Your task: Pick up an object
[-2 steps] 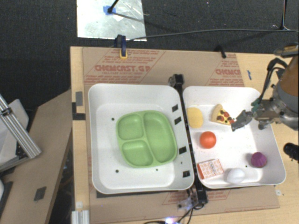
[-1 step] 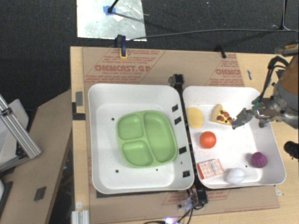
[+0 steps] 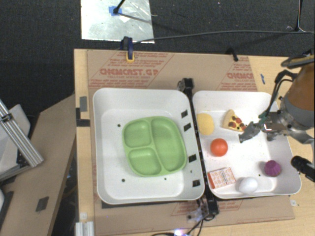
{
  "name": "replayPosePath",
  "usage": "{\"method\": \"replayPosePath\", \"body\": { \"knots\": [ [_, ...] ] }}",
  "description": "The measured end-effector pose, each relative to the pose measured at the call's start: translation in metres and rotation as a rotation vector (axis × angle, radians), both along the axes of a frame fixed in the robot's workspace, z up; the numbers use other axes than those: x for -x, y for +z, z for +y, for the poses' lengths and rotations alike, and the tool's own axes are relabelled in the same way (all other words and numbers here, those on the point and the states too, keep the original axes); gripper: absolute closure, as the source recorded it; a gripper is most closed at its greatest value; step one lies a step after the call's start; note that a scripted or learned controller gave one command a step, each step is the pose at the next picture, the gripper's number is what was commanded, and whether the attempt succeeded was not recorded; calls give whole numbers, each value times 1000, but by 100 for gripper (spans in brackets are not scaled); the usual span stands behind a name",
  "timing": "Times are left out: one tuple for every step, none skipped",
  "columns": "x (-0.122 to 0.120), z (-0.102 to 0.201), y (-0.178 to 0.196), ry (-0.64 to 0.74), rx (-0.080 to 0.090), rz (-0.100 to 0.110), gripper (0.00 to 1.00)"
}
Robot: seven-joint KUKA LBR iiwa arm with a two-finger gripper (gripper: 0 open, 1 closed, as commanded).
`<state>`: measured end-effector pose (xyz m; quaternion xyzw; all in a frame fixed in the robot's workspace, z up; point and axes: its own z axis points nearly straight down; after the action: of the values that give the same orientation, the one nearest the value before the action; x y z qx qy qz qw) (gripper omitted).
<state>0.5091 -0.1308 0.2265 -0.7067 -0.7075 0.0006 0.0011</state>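
Note:
The right bin [image 3: 256, 98] holds a yellow lemon [image 3: 205, 123], a toy pizza slice [image 3: 233, 121], a red tomato [image 3: 219, 147], a purple fruit [image 3: 272, 168], a white egg [image 3: 247, 185] and a small red-and-white box [image 3: 221, 177]. My gripper [image 3: 258, 133] hangs over the right side of this bin, just right of the pizza slice and tomato. It is open, with nothing between its fingers. The grey arm with its orange band [image 3: 300, 90] comes in from the right edge.
The left bin [image 3: 106, 107] holds a green divided plate [image 3: 153, 146]. A black divider clip strip [image 3: 191, 127] runs between the bins. Both bins sit on a cardboard sheet [image 3: 147, 68]. A metal frame [image 3: 17, 136] stands at the left.

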Motion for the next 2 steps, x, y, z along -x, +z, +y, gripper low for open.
{"method": "replayPosePath", "body": {
  "knots": [
    [3,6,-61,1,-1,2,0],
    [5,7,-124,0,-1,2,0]
  ]
}}
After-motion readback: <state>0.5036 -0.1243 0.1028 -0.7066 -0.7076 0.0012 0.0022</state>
